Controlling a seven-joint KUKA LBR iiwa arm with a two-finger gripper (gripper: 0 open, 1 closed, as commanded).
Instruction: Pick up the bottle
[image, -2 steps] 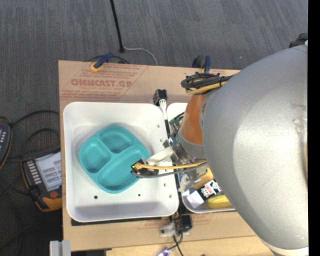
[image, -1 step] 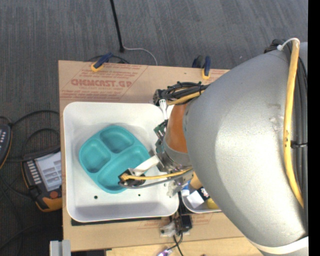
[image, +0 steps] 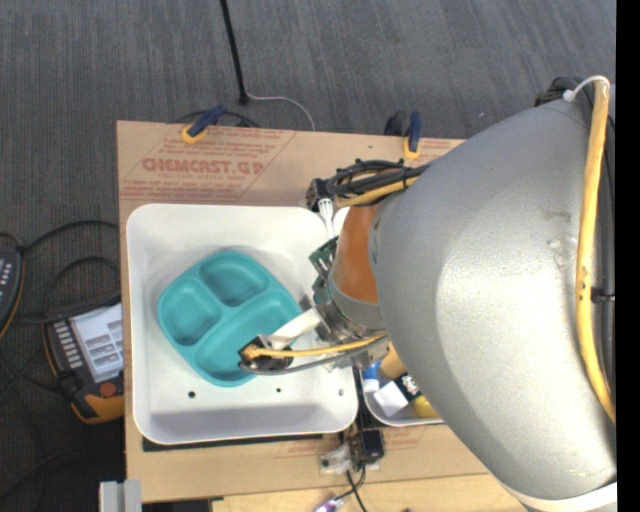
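Arm (image: 500, 300) fills most of my right side, grey shell with the orange band just above the wrist, reaching in across the right bin (image: 392, 414). All I get of that bin is a small piece of its near-left corner. The bench top (image: 200, 165) is a brown board with red print, clamped along the far edge by two clamps (image: 203, 124). Left bin (image: 150, 240) is in full view and holds one teal divided plate (image: 225, 310), lying flat near the middle and turned at an angle. Gripper (image: 330, 318) sits low over the strip where the two bins meet, close to the plate's right edge. It's buried under the wrist and cabling, so I can't tell whether it's open or closed, and I see nothing held. What I take for the bottle (image: 385, 392), a small white body with a blue cap, lies in the exposed corner of the right bin among a few yellow and black bits, just beside the gripper.
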